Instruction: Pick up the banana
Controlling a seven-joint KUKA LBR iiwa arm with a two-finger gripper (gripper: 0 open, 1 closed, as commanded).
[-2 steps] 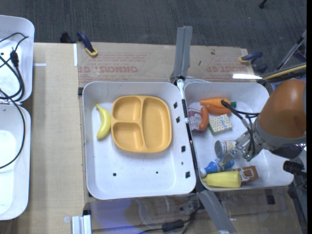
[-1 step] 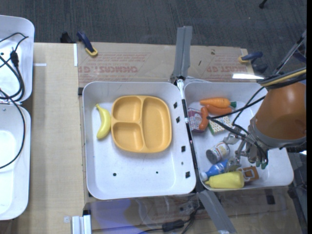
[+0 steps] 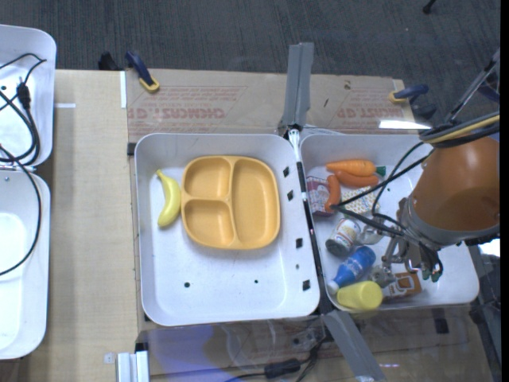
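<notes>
Pincer over right bin, grip unclear; banana beside yellow plate

Arm reaches in, pincer pointing down.

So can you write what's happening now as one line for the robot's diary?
task: pick up banana | banana: left bin, beside yellow tray, untouched | gripper: over right bin

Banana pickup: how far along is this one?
Nothing looks done: the banana lies in the left bin, beside the yellow divided plate. The gripper is over the right bin, among other items. Reaching and grasping remain.
</notes>
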